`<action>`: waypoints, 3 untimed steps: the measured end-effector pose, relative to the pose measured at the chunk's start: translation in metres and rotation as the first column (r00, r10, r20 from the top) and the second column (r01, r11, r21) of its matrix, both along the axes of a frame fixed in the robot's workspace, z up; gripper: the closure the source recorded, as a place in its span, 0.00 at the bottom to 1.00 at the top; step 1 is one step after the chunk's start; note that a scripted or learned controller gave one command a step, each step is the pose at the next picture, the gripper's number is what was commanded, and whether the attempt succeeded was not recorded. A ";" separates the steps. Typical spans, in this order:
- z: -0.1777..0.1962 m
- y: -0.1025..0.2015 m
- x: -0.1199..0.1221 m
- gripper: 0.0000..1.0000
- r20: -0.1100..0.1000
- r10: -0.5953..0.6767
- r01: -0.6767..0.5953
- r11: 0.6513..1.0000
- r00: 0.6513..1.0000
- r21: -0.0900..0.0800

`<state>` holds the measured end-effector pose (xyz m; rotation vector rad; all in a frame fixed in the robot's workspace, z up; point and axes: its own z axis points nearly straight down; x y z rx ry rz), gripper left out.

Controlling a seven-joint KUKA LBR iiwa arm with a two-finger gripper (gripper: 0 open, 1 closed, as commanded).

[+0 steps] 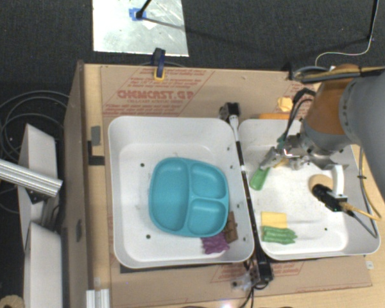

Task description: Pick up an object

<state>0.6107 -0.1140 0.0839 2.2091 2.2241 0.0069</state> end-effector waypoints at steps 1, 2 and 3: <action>0.003 -0.006 -0.100 0.00 -0.004 -0.010 0.010 1.000 1.000 0.003; 0.003 0.027 -0.104 0.00 0.000 -0.002 0.002 1.000 1.000 0.000; 0.002 0.017 -0.050 0.00 0.000 -0.001 0.001 1.000 1.000 0.000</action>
